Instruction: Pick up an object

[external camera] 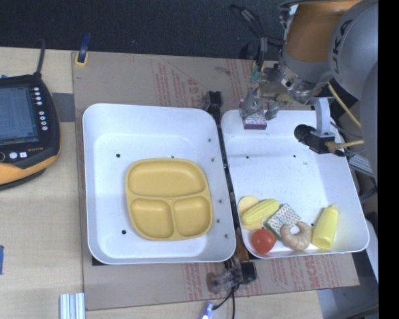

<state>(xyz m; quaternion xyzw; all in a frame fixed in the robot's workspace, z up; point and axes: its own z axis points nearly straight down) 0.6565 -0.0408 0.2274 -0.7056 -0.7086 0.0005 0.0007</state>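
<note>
Two white bins sit side by side on the bench. The left bin (100, 178) carries a yellow divided tray (167, 198) with one long section at the back and two smaller ones in front. The right bin (286, 171) has its things crowded into the near corner — a yellow corn cob (260, 211) lying tilted, a pale yellow round piece (247, 203) just behind it, a red tomato (263, 241) touching the front wall, a tan pretzel-like ring (296, 236), a small checked packet (284, 216) half under these, and a yellow bottle (325, 226) lying toward the right wall. The gripper (255, 119) hangs over the far left corner of the right bin, well apart from that pile; whether it is released or clenched cannot be told from here. To the left on the bench lies a control pad (16, 128) with an orange edge.
</note>
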